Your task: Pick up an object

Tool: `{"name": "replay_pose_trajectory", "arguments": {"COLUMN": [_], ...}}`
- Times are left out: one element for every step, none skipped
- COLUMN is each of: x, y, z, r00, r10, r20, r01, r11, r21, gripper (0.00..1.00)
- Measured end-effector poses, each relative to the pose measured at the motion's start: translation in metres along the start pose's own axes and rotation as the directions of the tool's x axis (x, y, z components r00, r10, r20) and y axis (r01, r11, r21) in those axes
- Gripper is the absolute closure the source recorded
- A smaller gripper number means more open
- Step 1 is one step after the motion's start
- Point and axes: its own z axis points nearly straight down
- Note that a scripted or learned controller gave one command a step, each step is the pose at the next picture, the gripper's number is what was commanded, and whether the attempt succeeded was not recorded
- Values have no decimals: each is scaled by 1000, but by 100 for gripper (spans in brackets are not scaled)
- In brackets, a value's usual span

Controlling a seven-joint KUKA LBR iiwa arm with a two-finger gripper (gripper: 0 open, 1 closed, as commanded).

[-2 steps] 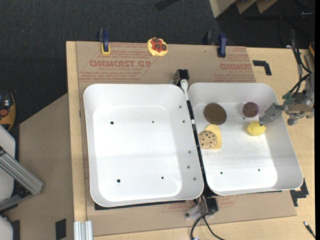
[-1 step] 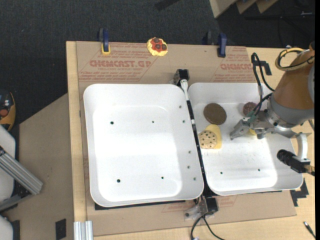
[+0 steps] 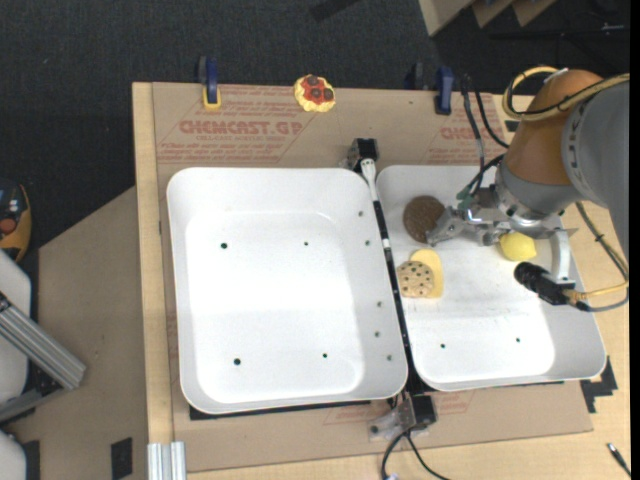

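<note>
My gripper [image 3: 498, 232] hangs low over the back half of the right bin [image 3: 500, 358], below the grey wrist and orange band. A small yellow rounded object [image 3: 518, 246] lies right under it, partly covered by the gripper's metal parts. A brown round disc [image 3: 422, 215] rests just left of the gripper, near the bin's back left corner. A tan speckled cookie-like piece with a yellow top [image 3: 419, 277] lies in front of the disc, beside the divider between the bins.
The left bin [image 3: 275, 278] stands next to the right one. A small red and yellow toy [image 3: 315, 92] lies on the board behind the bins, between two blue clamps. Cables trail off the arm at the right.
</note>
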Motion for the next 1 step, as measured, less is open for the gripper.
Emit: {"name": "replay_pose_trajectory", "arguments": {"x": [48], "y": [10], "z": [1], "r00": [1000], "r10": [0], "r20": [-1], "r01": [0], "r11": [1000], "r21": [3], "gripper": [0]}}
